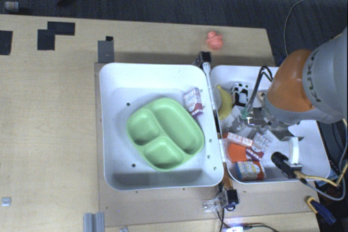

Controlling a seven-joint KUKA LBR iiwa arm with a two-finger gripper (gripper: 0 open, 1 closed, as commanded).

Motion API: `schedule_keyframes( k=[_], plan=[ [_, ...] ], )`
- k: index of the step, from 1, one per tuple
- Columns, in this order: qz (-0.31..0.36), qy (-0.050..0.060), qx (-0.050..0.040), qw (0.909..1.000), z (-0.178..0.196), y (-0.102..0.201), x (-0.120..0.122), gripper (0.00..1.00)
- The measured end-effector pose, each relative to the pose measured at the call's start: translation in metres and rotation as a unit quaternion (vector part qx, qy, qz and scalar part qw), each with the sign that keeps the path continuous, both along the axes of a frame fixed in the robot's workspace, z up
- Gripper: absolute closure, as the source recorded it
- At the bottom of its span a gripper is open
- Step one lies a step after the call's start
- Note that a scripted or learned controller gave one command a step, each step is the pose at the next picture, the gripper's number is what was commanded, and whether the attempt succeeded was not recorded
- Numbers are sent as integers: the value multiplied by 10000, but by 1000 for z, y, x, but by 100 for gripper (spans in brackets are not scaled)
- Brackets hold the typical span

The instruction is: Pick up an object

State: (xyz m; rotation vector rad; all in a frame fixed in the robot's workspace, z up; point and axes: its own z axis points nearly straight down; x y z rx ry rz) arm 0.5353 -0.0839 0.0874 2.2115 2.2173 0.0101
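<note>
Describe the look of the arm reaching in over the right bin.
The arm is thick, rounded and grey, with a broad orange band above the wrist. A thin black cable loops beside the band. Below it, the gripper is a cluster of metallic grey parts.

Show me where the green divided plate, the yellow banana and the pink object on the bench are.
green divided plate [163,130]: camera view, on the central ridge.
yellow banana [223,103]: camera view, on its middle.
pink object [215,39]: camera view, on its centre.

green tray [165,133] in left bin [114,117]
</note>
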Motion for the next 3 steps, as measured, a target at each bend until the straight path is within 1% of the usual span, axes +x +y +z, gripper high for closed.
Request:
schedule_keyframes(
  k=[1, 2, 3],
  plan=[
    [-5, -15, 1, 10000, 0, -5, -32, 0],
    [3, -46, -3, 10000, 12, -5, -29, 100],
    [11, 32, 19, 10000, 140, 60, 33, 100]
  ],
)
